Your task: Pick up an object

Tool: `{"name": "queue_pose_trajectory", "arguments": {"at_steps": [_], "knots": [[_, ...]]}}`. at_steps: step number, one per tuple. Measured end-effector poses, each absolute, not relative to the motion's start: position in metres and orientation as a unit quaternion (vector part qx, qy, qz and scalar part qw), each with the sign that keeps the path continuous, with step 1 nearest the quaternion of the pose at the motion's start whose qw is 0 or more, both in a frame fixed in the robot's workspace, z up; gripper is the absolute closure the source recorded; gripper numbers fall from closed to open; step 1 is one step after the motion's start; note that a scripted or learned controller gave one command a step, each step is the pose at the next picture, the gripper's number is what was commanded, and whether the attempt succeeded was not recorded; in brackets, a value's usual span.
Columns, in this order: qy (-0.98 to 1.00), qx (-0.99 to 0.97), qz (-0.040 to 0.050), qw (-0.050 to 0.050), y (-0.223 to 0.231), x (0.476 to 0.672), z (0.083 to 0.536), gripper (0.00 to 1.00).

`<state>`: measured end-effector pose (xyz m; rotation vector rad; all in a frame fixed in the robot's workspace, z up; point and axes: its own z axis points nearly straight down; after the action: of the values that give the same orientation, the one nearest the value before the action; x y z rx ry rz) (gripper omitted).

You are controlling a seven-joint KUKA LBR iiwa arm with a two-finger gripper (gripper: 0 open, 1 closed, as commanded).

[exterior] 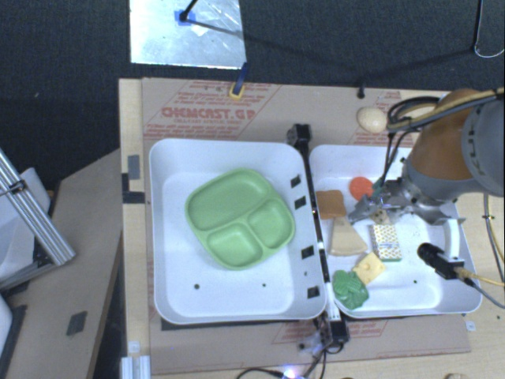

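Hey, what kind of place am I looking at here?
Probably a robotics lab bench: a robot arm over two white bins, toy food pieces like a green one, and loose cables.

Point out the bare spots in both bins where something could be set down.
Left bin: floor all around the green tray, widest below it. Right bin: lower right corner. Crowded: its left half, near the gripper.

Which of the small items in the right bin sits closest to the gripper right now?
The patterned blue-and-white packet, lying just below the gripper. The orange ball, brown block, yellow piece and green lump all sit farther off.
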<state>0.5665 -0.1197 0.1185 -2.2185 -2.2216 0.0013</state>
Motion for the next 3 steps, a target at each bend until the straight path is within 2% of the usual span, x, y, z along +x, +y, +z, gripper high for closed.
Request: {"name": "queue_pose_trajectory", "arguments": {"at_steps": [1, 2, 3], "knots": [[-0.707, -0.707, -0.0044, -0.008, -0.121, 0.572, 0.09, 0.0], [-0.707, -0.707, -0.004, -0.01, -0.122, 0.572, 0.101, 1.0], [-0.708, -0.706, -0.002, -0.003, -0.128, 0.582, 0.16, 1.0]]}}
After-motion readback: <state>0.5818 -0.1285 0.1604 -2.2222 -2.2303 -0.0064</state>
